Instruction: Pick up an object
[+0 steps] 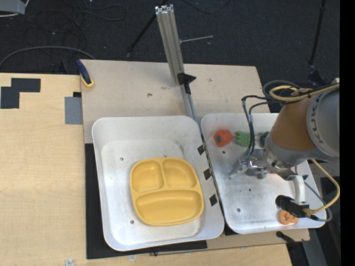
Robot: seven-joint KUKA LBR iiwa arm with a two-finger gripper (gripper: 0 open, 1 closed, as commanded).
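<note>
- Well, the pincer (250,167) hangs low over the right bin (244,206), about mid-bin; from this slant one cannot tell whether it is open or closed
- Up and toward the view's left of the pincer lies a red-orange object (223,138), near the bin's far-left corner; it lies apart from the pincer, with bare white floor between them
- Straight up the view from the pincer lies a green object (242,138), just beside the red-orange one, on its right; a dark cable (249,121) looping down from the arm passes close by its right end, so that end is hard to make out
- Down and toward the view's right of the pincer, a small orange object (287,219) sits by the bin's near edge, well apart from the pincer
- Right of the pincer bulks the grey arm (294,129) with its orange band; it covers the right-hand part of the bin, and what lies under it cannot be told
- Left of the pincer, three black clips (206,173) sit along the rims where the bins meet; past them the left bin (102,148) holds a yellow divided plate (165,192), lying flat with three compartments, well apart from the pincer
- Far up the view from the pincer, an aluminium post (171,43) rises slantwise from the bench (133,87) behind the bins' meeting rims; a blue-and-yellow tool (84,73) lies at the bench's far-left corner
</note>
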